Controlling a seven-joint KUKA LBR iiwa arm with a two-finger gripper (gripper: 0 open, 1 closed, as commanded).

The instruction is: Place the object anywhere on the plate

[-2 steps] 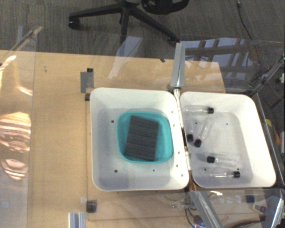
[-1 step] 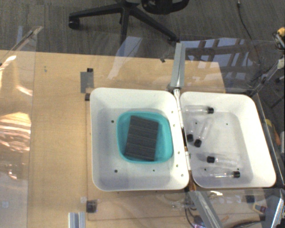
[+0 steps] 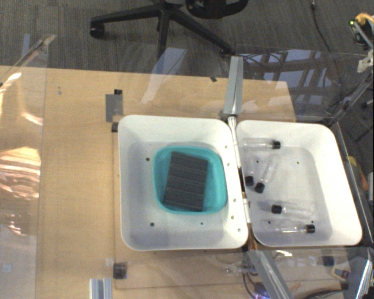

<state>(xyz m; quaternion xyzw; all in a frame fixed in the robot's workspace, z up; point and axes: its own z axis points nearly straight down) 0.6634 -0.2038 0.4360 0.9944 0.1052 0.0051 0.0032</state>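
End effector state could not be told; clear capped vials (image 3: 264, 175) lay loose in the right bin (image 3: 342, 193), well apart from the teal plate (image 3: 160, 175); a dark block (image 3: 186, 181) crowded it, so a round vial might roll off.

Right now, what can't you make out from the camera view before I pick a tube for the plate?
- Clear tubes in the right bin: bodies nearly vanish against the white floor; the black caps stand out, so the count is uncertain.
- Dark ridged block on the teal plate: it covers the plate's centre.
- Office chair: cut off by the top edge.
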